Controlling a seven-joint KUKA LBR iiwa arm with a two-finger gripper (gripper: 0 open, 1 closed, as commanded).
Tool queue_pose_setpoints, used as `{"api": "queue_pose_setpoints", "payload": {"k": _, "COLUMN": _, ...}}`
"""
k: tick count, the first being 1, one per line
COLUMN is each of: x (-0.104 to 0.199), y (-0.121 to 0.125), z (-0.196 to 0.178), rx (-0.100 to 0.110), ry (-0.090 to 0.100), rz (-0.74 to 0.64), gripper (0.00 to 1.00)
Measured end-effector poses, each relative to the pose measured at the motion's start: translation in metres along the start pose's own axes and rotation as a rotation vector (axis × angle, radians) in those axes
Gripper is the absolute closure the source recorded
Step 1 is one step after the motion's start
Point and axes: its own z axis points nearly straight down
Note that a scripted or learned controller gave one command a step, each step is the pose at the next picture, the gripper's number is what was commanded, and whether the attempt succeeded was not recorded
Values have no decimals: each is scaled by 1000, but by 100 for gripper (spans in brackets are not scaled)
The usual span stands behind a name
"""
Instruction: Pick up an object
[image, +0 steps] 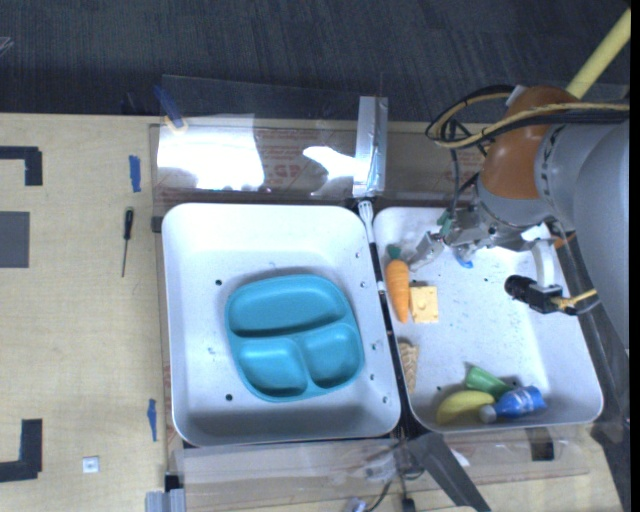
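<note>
- Bins first: the left bin, well to the pincer's left, carries a blue divided tray that takes up most of its floor, so your pickable things all lie in the right bin, the one the arm has reached into.
- Arm next: you see it enter from the right, orange band uppermost, wrist bent down over the bin's far corner with the pincer low near the floor (I cannot tell how wide it stands; it is too small and blurred).
- Nearest candidates: a carrot lies lengthwise against the dividing wall, just below and left of the pincer, with a yellow block touching its side; I judge these the easiest reach.
- Farther off: a banana, a green piece and a blue bottle crowd the near corner, well below the pincer, probably having slid together there.
</note>
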Motion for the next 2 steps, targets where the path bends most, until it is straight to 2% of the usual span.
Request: {"api": "queue_pose_setpoints", "payload": {"k": 2, "x": 22, "y": -99, "z": -2, "rx": 0, "ry": 0, "rz": 286, "gripper": 0}}
